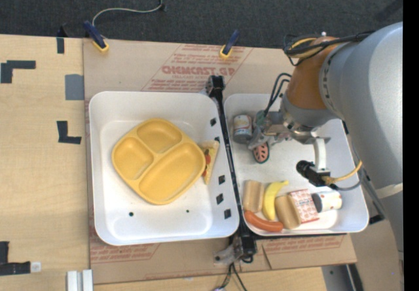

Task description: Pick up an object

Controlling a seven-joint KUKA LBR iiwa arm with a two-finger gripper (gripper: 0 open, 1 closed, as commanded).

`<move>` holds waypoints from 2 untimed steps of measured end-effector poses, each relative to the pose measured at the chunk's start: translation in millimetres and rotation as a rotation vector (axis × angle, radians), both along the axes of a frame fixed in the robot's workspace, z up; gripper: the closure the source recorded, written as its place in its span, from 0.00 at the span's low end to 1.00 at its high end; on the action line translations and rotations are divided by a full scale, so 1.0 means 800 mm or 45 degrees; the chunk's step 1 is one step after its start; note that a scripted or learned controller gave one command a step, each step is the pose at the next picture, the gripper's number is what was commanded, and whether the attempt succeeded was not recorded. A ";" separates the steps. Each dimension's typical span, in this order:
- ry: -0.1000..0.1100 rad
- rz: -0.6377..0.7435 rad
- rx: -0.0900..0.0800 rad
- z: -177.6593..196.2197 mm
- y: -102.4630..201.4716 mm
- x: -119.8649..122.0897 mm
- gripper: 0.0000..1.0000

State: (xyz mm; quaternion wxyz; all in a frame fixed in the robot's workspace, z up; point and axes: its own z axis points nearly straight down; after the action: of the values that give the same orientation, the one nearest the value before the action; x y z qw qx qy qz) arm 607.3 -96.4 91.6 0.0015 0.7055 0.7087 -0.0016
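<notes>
Candidate objects lie in the right bin point(353, 218). A small red strawberry-like piece point(262, 152) sits on the bin floor near its upper left, directly below the gripper point(264, 134). Just left of it, a small grey can-shaped item point(241, 127) rests close to the divider between the bins. Along the bin's lower edge a cluster lies packed together: a tan bread-like roll point(253, 195), a yellow banana point(272, 197) beside it, a red sausage point(264, 222) beneath both, a boxed item with red print point(302, 208), and a white bottle with a dark cap point(326, 201) at the right end.

The gripper hangs over the strawberry-like piece, seemingly touching or just above it; the view is too cluttered to settle which. Whether its fingers are parted or closed cannot be determined, and no item is seen between them. The grey arm point(373, 87) with its orange band enters from the right.

The left bin point(105, 211) holds a yellow divided plate point(158, 160), with a small yellow-and-red piece point(209, 159) against the plate's right edge.
</notes>
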 end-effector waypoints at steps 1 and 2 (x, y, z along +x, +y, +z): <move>0.006 -0.001 0.007 0.113 0.092 -0.071 1.00; 0.007 -0.001 0.006 0.165 0.117 -0.142 1.00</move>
State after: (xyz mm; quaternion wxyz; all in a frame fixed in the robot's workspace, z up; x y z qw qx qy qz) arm 494.0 -2.6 223.8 -0.0019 0.7058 0.7084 -0.0019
